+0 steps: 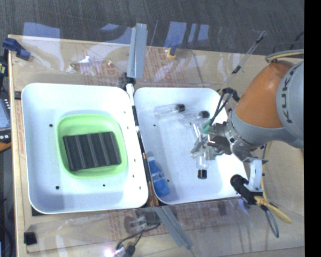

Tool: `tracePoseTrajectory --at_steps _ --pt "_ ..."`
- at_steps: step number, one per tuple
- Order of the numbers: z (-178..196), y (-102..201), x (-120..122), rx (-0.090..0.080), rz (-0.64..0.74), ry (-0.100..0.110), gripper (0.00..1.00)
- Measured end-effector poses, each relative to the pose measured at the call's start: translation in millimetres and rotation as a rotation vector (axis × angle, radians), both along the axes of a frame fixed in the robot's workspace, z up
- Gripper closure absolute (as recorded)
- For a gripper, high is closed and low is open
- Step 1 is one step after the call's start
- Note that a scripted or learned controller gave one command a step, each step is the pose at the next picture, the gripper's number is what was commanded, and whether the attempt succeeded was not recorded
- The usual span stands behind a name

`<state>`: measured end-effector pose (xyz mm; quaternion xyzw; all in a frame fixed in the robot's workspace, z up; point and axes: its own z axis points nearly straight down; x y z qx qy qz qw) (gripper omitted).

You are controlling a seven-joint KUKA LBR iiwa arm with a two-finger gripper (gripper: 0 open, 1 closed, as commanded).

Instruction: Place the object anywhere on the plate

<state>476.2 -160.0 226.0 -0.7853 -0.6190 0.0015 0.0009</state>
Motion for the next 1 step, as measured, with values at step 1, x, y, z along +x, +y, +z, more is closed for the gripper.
tracePoseTrajectory --at_steps 1 --pt "0.1 0.1 0.1 0.000 0.000 0.000 0.00"
